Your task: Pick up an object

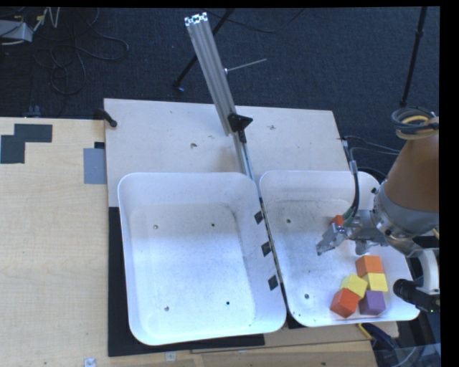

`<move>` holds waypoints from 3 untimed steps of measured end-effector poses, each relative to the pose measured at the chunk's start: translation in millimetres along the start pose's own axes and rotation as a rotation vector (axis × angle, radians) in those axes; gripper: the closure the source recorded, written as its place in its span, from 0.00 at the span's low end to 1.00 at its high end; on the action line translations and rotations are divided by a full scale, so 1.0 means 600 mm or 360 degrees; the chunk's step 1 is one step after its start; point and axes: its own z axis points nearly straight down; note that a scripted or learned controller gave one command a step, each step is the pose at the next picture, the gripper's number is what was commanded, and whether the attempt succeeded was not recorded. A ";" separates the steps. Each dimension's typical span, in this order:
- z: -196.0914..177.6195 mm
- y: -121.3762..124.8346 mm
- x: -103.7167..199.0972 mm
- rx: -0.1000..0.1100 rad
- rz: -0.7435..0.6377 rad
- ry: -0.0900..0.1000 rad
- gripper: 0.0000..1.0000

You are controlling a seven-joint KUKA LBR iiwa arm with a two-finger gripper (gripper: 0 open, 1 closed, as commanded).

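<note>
Five blocks (362, 285) clustered, row running diagonally, pincer (337, 236) near

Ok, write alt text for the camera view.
A grey robot arm's gripper hangs over the right white bin, beside a cluster of orange, yellow, red and purple blocks in that bin's near right corner. The left white bin sits alongside.

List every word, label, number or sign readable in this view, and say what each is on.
None can be read. The blocks, both bins and the claw carry no visible lettering. The checkered tag atop the metal rail is a pattern, not text.
</note>
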 end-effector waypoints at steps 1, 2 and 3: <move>0.135 0.028 -0.094 0.0015 -0.0004 0.0001 0.00; 0.199 0.152 -0.161 0.0000 -0.0014 -0.0002 0.00; 0.234 0.225 -0.142 -0.0002 -0.0014 0.0000 0.00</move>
